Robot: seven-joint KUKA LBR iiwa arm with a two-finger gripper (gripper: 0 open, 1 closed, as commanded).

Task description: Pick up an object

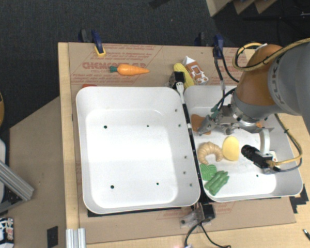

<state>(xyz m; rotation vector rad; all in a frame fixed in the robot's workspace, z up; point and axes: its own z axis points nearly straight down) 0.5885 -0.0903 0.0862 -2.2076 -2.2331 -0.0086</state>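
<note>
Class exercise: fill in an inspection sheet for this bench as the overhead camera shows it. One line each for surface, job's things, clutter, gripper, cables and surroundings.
Surface: brown board bearing left bin and right bin.
Job's things: croissant, yellow lemon-like object and green item in the right bin; a brown item by its left wall.
Clutter: toy carrot and small packets on the board behind the bins.
Gripper: gripper low in the right bin; grasp cannot be told.
Cables: yellow cable along the arm.
Surroundings: dark floor.
</note>
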